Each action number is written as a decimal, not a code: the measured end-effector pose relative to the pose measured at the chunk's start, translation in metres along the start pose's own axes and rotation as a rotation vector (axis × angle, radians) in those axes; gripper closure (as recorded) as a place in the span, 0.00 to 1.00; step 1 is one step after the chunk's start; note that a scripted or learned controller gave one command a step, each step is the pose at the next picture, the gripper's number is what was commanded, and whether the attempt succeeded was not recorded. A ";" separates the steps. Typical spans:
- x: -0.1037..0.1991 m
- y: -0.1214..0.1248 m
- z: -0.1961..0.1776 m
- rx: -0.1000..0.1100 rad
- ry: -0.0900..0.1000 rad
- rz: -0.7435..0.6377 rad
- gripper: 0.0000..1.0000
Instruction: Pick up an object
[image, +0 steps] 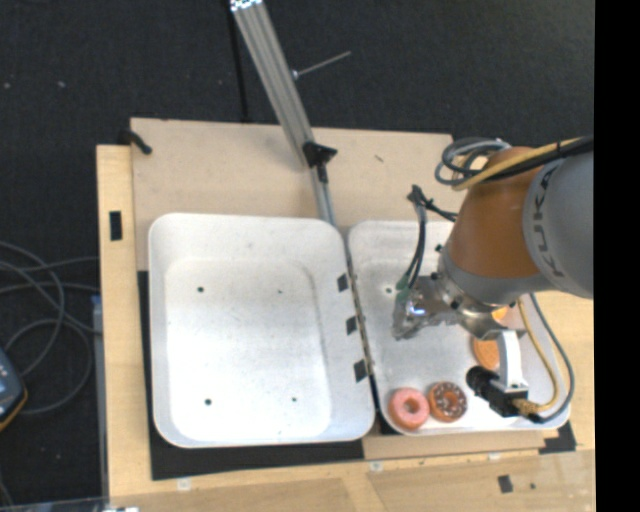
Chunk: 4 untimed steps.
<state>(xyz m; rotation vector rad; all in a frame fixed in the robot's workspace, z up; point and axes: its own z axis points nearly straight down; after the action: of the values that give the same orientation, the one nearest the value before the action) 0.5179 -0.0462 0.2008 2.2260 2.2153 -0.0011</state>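
Right bin (385, 250): pink donut (408, 407) below gripper (408, 318).

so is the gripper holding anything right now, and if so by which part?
Cannot be told. The gripper sits low over the right bin, its tips too blurred to read. The pink donut and brown donut lie apart from it near the bin's front edge.

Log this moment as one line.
arm: over right bin | hand: low in bin | pink donut, brown donut: near front edge, untouched
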 end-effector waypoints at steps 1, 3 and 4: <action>0.021 0.076 0.001 0.000 0.001 -0.006 1.00; 0.031 0.043 0.000 0.000 0.001 -0.006 1.00; 0.071 0.030 0.000 0.000 0.002 -0.007 1.00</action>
<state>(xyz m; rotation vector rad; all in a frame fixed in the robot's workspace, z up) 0.5478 0.0249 0.2007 2.2186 2.2245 0.0014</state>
